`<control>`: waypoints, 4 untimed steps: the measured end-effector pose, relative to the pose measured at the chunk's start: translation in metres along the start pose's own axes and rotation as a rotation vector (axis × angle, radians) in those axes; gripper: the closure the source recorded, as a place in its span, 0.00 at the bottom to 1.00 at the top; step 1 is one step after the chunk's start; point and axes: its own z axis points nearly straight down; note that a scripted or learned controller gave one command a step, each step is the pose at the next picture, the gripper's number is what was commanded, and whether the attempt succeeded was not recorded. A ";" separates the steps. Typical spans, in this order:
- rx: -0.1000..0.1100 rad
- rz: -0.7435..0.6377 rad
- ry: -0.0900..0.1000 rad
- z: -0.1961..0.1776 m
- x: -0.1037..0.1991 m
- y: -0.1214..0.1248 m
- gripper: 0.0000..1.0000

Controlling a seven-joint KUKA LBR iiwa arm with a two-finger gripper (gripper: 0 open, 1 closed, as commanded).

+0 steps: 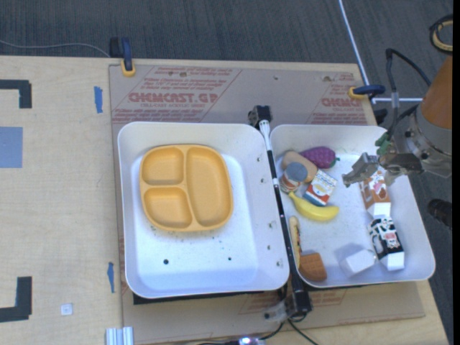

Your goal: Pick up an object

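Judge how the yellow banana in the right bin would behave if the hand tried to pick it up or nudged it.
The banana looks like a smooth, glossy toy, so it is probably stiff, light and somewhat slippery. Its curved shape suggests it could pivot or rock when pushed rather than slide straight. It lies against the small carton and other items, so a nudge would likely shift those too.

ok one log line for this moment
arm: over right bin | gripper: above orange carton, nothing seen held | left bin: yellow divided plate

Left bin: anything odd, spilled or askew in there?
Small dark specks lie scattered on the left bin floor just below the yellow divided plate, like crumbs or dirt. The plate itself sits flat, slightly rotated, undamaged as far as visible.
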 end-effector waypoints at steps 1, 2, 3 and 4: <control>0.002 -0.001 0.001 0.078 0.037 0.058 0.00; -0.003 0.001 0.000 0.154 0.011 0.026 0.00; -0.005 -0.001 -0.004 0.174 0.019 0.116 0.00; -0.010 0.000 -0.008 0.162 0.018 0.117 1.00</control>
